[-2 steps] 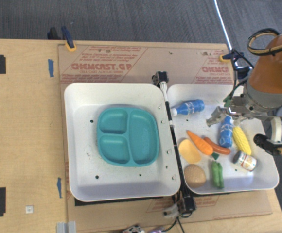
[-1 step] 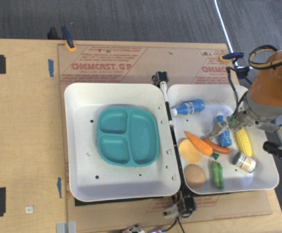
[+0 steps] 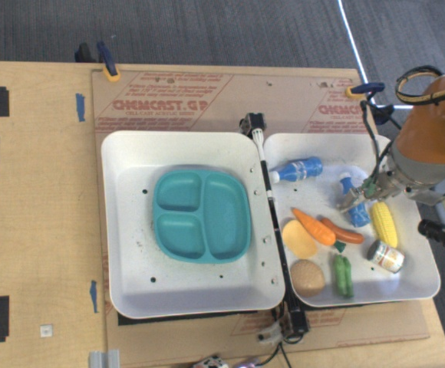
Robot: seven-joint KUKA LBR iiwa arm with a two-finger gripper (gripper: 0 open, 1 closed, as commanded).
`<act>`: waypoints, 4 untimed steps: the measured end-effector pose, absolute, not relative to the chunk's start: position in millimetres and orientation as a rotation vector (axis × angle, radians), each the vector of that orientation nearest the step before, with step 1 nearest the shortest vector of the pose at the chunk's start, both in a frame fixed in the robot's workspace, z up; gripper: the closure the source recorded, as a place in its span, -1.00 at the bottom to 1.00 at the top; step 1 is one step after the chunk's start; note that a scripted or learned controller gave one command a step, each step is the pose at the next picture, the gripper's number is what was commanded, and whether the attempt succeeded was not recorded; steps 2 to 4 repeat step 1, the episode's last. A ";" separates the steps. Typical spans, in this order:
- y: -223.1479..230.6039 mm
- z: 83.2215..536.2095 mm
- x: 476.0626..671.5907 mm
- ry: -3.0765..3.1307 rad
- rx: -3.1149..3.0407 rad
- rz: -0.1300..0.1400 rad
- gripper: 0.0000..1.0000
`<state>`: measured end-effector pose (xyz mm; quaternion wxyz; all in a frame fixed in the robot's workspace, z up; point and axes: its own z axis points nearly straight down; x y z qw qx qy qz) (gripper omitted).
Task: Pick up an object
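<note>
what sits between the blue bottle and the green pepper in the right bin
In the camera view, the carrot and the hot dog lie side by side between the blue bottle and the green pepper, slanting across the right bin.

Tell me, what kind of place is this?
Probably a robotics lab test bench, not a kitchen: a grey arm with an orange band reaches over two shallow white plastic bins, the food is toys like a yellow plastic corn cob, and clamped cardboard sheeting covers the bench.

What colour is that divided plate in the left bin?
The divided plate is teal, a blue-green; the camera view from above shows it plainly.
</note>
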<state>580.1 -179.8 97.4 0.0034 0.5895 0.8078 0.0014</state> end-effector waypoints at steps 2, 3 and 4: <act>-93.3 203.5 546.1 2.530 1.859 0.003 1.00; -93.3 203.5 546.1 2.530 1.859 0.003 1.00; -93.3 203.5 546.1 2.530 1.859 0.003 1.00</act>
